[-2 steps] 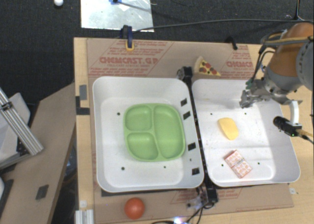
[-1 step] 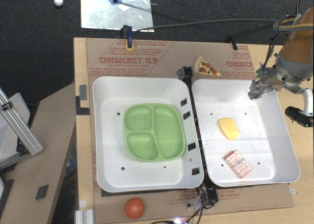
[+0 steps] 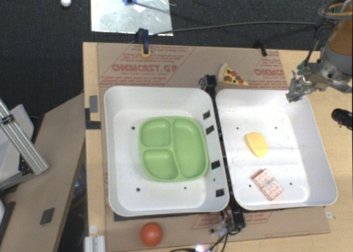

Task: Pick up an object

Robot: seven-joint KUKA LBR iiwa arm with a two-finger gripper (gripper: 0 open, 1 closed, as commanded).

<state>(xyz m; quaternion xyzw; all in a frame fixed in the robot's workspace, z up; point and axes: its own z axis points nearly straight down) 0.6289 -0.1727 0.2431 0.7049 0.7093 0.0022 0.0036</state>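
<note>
— While my arm (image 3: 337, 47) reaches in over the desk's right edge, where does your gripper sit?
— My gripper (image 3: 295, 92) hangs above the far right corner of the right bin (image 3: 317, 129), wrist tilted down.
— Holding anything?
— Nothing sits between them; whether my fingers are wide or narrow, I cannot tell.
— The objects?
— The yellow piece (image 3: 256, 144) lies mid-bin, the pink packet (image 3: 267, 184) nearer the front edge.

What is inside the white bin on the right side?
Inside the right bin lie a yellow block and a small pink patterned packet, apart from each other. The gripper hangs over the bin's far corner, covering a little of it.
</note>
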